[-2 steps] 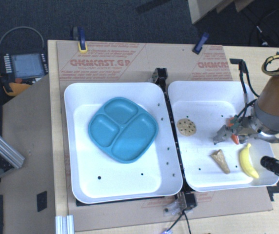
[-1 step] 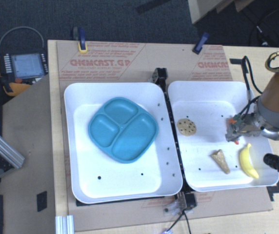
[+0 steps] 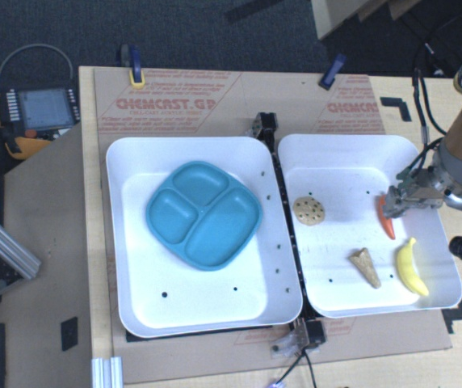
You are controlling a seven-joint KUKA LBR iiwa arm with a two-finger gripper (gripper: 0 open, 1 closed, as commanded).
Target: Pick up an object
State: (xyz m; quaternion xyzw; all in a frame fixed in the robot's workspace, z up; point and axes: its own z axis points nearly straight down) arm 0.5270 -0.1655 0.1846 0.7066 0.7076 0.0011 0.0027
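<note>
White right bin [image 3: 352, 156], small tapered orange-red carrot [image 3: 388, 221] under pincer [image 3: 398, 200].

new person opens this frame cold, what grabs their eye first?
Probably the blue divided plate, sitting alone in the left bin and by far the largest thing there. Next, the end effector at the right bin's far right side, down right at the top of an orange carrot. A yellow banana, a cookie and a tan cone-shaped piece lie scattered nearby.
</note>
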